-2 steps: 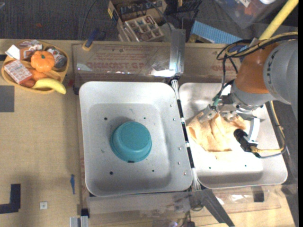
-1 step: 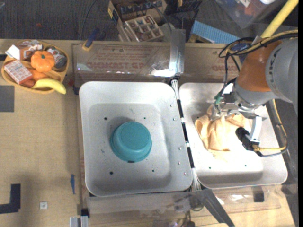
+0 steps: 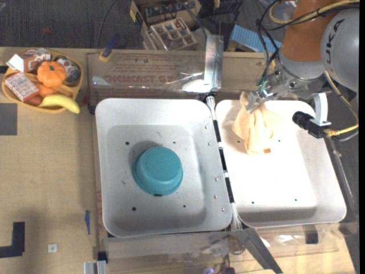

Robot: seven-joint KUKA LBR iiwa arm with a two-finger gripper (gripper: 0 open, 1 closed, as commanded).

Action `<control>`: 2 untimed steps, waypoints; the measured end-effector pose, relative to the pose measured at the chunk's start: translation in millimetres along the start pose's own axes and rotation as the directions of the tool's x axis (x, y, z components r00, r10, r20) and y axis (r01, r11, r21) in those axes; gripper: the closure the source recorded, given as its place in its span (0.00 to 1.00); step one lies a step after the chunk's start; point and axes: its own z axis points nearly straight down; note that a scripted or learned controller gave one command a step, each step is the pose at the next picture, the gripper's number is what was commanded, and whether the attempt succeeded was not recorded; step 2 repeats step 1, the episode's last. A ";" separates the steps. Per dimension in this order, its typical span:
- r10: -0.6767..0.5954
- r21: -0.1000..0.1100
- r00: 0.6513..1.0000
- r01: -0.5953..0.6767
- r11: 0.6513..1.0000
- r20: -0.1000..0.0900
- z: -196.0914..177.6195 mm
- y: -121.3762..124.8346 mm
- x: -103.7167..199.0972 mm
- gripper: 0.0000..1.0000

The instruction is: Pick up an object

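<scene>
A pale orange, soft cloth-like object (image 3: 256, 129) hangs in the far part of the right bin (image 3: 285, 193), its top bunched up and drawn upward. My gripper (image 3: 255, 97) sits at that bunched top, and its fingers are shut on the cloth. The lower folds of the cloth still seem to reach the bin floor. A teal bowl (image 3: 158, 170) lies upside down in the middle of the left bin (image 3: 114, 124), far from the gripper.
The arm's grey body and orange band (image 3: 311, 27) hang over the right bin's far right corner. A black fitting with a cable (image 3: 308, 123) sits by that bin's right rim. A basket of toy fruit (image 3: 41, 81) stands at the far left.
</scene>
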 end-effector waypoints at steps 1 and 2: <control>0.198 0.001 0.980 -0.198 0.980 0.000 9.6 -7.6 -21.4 1.00; 0.198 0.001 0.980 -0.198 0.980 0.000 9.6 -7.6 -21.4 1.00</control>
